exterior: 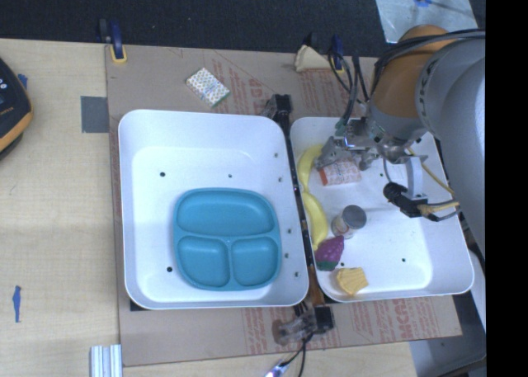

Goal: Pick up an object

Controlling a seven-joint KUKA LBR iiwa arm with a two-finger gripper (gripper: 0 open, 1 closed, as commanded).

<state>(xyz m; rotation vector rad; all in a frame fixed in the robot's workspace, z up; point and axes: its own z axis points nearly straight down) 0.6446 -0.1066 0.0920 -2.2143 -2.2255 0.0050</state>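
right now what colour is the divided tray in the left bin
Light blue tray, clearest in the camera view.

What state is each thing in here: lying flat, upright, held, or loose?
Blue divided plate: flat, right way up, in the left bin.
Banana: lying along the right bin's left wall.
Small tin: loose, mid-bin.
Purple piece: loose, beside the banana.
Yellow piece: loose, near the front wall.
Red-and-white packet: lying under the end effector; held or not, unclear.

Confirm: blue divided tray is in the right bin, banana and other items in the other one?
Not quite. The camera view shows the blue divided tray in the left bin; the banana and the other small items lie in the right bin.
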